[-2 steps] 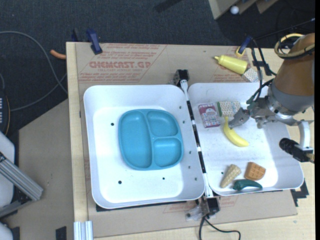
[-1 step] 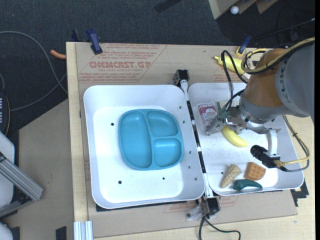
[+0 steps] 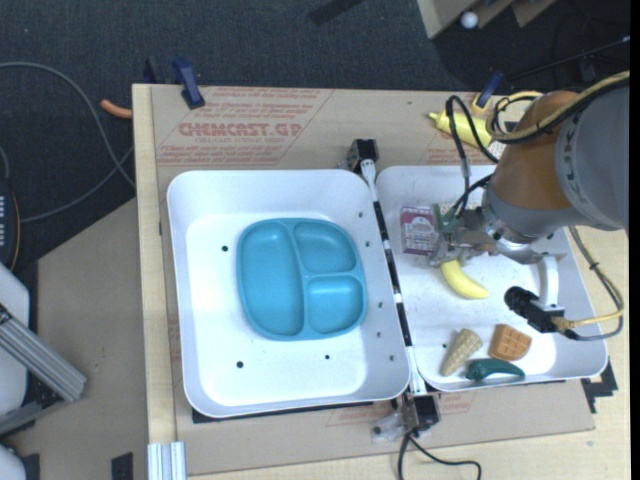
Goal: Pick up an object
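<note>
Fig.: Banana (image 3: 463, 279) lies in the right bin (image 3: 572, 366), just below the gripper (image 3: 452, 236); long axis runs upper-left to lower-right, w/ 1 tip under the gripper. Prob. a light, stiff, smooth plastic toy; best taken across its mid-section. Gripper state: cannot tell; nothing seen held.

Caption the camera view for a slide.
KUKA arm's hand low in the right bin beside a banana; blue divided plate in the left bin.
</note>
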### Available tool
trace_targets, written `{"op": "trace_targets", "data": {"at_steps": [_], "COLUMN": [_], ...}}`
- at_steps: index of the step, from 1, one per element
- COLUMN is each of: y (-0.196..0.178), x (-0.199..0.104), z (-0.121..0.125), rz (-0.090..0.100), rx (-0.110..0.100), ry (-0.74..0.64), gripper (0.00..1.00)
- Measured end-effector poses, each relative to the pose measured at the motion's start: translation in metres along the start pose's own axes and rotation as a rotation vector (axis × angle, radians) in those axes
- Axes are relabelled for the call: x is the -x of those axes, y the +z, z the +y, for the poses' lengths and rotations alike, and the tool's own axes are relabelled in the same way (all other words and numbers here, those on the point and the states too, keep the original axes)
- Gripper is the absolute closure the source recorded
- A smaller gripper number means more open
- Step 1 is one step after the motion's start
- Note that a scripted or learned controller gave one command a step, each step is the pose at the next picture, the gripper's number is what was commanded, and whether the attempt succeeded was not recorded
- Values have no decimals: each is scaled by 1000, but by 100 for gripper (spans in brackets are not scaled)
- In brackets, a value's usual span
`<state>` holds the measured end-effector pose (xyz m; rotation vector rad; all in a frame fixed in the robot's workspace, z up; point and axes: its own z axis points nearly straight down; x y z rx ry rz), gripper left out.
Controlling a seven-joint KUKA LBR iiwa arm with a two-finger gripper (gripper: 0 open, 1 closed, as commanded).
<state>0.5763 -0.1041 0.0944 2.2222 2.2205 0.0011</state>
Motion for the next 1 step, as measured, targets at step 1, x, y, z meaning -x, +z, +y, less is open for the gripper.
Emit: {"op": "trace_targets", "data": {"at_steps": [1], "y": [-106], "x": [-61], "z": [37], "rz": [0], "rx": [2], "ry": [-2], "gripper": [100]}}
